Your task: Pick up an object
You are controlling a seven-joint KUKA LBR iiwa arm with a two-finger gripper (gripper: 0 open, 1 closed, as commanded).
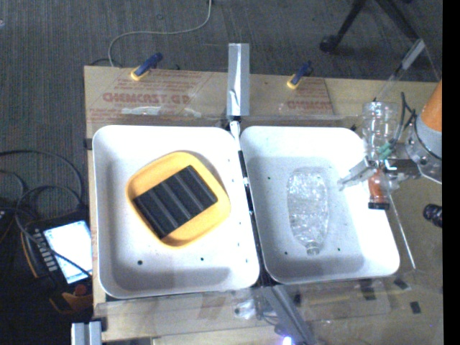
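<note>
A clear crumpled plastic bottle [309, 207] lies lengthwise in the middle of the right bin [359, 254], cap end toward the front. A yellow oval object with a black ribbed top [180, 198] rests tilted in the left bin [122, 264]. My gripper [375, 180] hangs over the right bin's right rim, to the right of the bottle and apart from it. Nothing from the bins shows in it. The arm's orange band [434, 113] shows at the right edge.
A cardboard board [144, 99] with two blue-and-yellow clamps [146, 65] [300, 74] lies behind the bins. A metal post [238, 77] stands at the seam between them. Cables and a lit device [65, 244] lie on the floor at left.
</note>
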